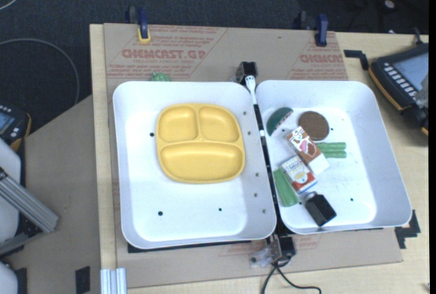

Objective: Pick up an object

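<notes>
Yellow divided plate (200, 143) sits in left bin (136, 204). Right bin (381, 170) holds brown disc (314, 124), two small cartons (304, 145), green pieces (285, 188), black block (319, 209). Gripper state: cannot tell.

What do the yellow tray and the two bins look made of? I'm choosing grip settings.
The yellow tray looks like moulded plastic with a satin finish: rounded compartment ridges, soft highlights. The left bin and right bin look like thin, smooth white plastic with rolled rims, though coated metal can't be ruled out.

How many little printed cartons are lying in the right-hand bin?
2. One carton lies mid-bin below the brown disc; the other carton sits just below-left of it.
</notes>
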Controlling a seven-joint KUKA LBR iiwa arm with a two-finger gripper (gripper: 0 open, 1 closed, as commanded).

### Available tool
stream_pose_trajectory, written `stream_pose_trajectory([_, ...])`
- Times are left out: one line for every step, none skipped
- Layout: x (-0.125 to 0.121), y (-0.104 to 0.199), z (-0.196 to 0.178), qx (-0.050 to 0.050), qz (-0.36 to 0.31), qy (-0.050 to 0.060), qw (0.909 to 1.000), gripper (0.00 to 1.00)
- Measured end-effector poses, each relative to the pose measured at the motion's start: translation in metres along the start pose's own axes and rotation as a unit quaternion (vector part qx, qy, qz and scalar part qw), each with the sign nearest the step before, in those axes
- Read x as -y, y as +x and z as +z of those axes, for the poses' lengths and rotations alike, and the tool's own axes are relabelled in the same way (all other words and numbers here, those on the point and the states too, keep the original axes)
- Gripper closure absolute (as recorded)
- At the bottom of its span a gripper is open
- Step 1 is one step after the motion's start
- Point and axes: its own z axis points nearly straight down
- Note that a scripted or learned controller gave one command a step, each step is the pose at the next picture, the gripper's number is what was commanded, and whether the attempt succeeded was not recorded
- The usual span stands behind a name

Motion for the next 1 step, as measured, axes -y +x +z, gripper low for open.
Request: stream_pose_trajectory([0.0037,-0.0232,0.1374,-0.003,0.003,0.011,0.9999,1.0])
